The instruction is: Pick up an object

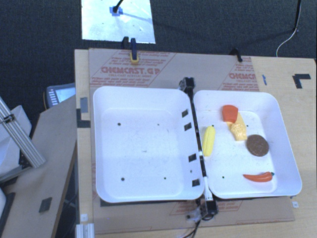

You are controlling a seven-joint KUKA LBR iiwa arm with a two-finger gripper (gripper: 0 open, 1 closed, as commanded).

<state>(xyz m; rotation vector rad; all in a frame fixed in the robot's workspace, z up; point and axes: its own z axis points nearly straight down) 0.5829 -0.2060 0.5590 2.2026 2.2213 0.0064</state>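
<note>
progress: nothing lifted yet, as far as you can judge from this. Every item lies flat on a bin floor, so the whole pick is still ahead.

claw: you can't tell whether it's apart or together from this view, so treat its state as unknown.

right bin (285,133): holds all five candidates.

left bin (143,143): bare floor, just a few small dark dots on it.

yellow corn (209,141): at about 9 o'clock in the right bin, lying lengthwise, just beside the divider between the bins. It sits apart from the rest, so it looks like your easiest target, though the wall is close.

orange block (229,113): at 12 o'clock in the right bin, touching the pale yellow piece (239,129) just below it toward 5 o'clock.

brown disc (257,145): near bin centre, just beside the pale yellow piece at its 4 o'clock. Flat and low, likely hard to grip.

red chili (257,177): at 6 o'clock in the right bin, lying crosswise, well apart from the cluster.

left to do: you still need approach, descent, closure on one item and lift. Avoid the orange/yellow/brown cluster; a grab there risks catching two.
</note>
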